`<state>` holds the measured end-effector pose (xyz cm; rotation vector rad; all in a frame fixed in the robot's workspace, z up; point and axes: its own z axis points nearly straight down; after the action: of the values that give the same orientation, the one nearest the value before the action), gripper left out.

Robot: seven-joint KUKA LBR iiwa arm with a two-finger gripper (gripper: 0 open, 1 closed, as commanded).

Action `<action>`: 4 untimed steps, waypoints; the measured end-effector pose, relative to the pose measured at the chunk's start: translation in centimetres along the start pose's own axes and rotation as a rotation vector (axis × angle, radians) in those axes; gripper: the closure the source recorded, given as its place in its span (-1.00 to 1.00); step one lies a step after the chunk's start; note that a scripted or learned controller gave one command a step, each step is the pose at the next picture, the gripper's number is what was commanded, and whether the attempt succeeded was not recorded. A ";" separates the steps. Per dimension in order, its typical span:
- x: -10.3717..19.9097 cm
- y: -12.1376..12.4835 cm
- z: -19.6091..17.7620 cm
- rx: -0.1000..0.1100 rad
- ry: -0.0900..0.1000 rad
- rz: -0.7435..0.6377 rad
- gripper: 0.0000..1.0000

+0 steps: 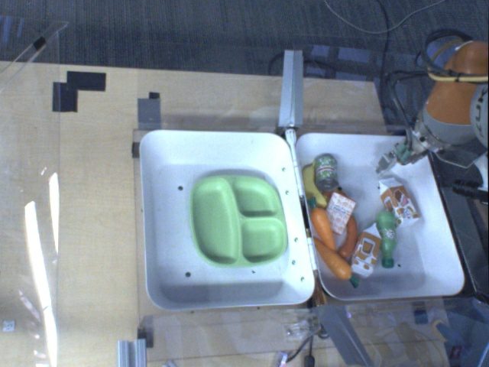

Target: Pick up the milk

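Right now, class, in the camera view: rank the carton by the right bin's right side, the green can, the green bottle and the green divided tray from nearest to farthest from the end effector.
1. Carton, just below the end effector, right bin.
2. Green can, to its left, bin's top.
3. Green bottle, lower down; nearly ties with the can.
4. Green divided tray, left bin.

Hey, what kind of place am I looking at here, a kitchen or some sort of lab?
Most likely a robotics lab bench, not a kitchen: a robot arm reaches over two white bins, toy-like groceries such as carrots lie piled in one, and loose cables run across the floor.
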<state>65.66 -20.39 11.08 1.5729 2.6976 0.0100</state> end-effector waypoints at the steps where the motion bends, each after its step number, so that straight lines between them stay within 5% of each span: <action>1: 0.0 0.0 0.0 0.000 0.000 0.000 -1.00; 2: 2.8 -5.4 2.1 0.006 0.005 -0.124 -1.00; 3: 4.6 -8.5 1.9 0.003 0.003 -0.426 -1.00; 4: 4.4 -8.2 0.5 -0.005 -0.005 -0.422 1.00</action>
<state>56.40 -20.57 10.39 0.9702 2.9598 0.0061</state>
